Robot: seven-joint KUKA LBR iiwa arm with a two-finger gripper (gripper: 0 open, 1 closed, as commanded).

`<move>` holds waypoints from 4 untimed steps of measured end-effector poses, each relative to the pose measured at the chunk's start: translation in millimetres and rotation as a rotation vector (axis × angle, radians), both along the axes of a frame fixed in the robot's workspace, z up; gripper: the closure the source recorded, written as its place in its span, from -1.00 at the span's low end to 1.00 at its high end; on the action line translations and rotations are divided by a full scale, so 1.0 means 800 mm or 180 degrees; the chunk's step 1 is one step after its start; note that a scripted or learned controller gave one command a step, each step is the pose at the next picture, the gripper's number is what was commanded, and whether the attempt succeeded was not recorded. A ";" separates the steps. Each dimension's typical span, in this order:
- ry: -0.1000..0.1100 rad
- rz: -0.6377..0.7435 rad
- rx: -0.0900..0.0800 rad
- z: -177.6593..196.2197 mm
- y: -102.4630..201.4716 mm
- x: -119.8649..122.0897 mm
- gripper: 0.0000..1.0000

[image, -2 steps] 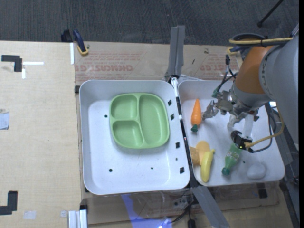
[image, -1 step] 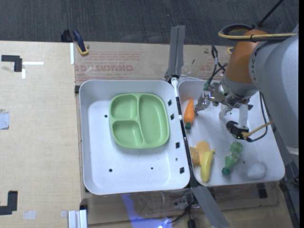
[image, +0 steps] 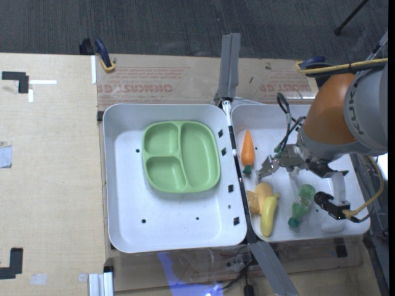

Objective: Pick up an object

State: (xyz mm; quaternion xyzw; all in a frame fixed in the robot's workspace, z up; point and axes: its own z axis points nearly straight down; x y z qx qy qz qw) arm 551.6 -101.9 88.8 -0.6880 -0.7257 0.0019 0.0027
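Your tool (image: 270, 167) hangs open and empty at 5 o'clock of the carrot (image: 247, 147); nothing lifted yet, the whole grasp remains.

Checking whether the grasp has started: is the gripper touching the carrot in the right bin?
Apart. The camera view shows bare white bin floor between the gripper and the carrot, which lies to its left.

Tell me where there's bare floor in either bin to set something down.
Left bin: wide bare floor in front of the green divided plate, plus a strip along its left wall. Right bin: crowded. The carrot, banana, green bottle and gripper take up most of it; only the far corner behind the carrot looks bare.
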 end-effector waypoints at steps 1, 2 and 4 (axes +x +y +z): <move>-0.0003 0.0972 0.0008 0.000 -0.012 -0.064 -1.00; -0.0007 0.0057 -0.0004 0.031 0.002 0.009 -1.00; 0.0017 -0.0181 0.0003 0.007 -0.023 -0.094 1.00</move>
